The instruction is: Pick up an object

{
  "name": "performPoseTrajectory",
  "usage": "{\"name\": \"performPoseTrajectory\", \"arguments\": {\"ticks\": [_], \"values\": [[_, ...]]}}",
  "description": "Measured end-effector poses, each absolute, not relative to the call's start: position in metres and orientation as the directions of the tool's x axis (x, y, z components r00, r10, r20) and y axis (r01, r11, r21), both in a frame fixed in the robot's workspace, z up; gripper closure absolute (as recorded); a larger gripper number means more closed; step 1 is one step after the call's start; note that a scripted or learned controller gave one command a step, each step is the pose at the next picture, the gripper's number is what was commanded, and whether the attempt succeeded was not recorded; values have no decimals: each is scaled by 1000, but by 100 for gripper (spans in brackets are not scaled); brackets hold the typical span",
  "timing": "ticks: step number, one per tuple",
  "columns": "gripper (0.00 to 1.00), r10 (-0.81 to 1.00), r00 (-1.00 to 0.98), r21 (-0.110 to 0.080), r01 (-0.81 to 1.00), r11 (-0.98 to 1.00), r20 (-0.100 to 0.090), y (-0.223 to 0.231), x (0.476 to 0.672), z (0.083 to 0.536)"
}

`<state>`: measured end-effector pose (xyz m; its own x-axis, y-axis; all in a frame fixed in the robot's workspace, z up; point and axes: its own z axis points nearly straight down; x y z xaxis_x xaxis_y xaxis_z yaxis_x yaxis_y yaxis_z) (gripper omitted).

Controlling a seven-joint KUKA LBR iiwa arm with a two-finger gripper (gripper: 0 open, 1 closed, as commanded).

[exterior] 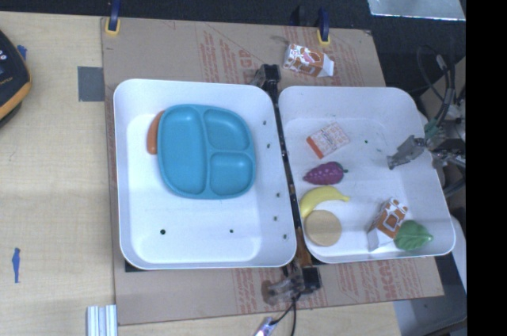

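Left bin [135, 192]: big blue divided plate [207, 150], orange carrot-ish thing [151, 135] poking out at its 9 o'clock. Right bin [356, 101]: gripper [405, 152] at 3 o'clock edge, fingers can't tell tbh, nothing pinched. Banana [321, 198], tan round cookie [323, 227], purple grapes [325, 172], small carton [327, 139] toward bin's 12, green leafy thing [414, 236] at 5.
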<state>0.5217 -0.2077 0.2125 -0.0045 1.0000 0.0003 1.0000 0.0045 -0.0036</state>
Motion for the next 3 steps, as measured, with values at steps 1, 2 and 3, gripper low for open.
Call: {"name": "performPoseTrajectory", "arguments": {"ticks": [1, 2, 3], "values": [[0, 1000, -4, -1, 1000, 4, 1, -210, 598, 233], [0, 1000, -5, 1, 1000, 5, -2, -145, 560, 130], [0, 1000, -6, -3, 1000, 6, -1, -111, 628, 92]]}}
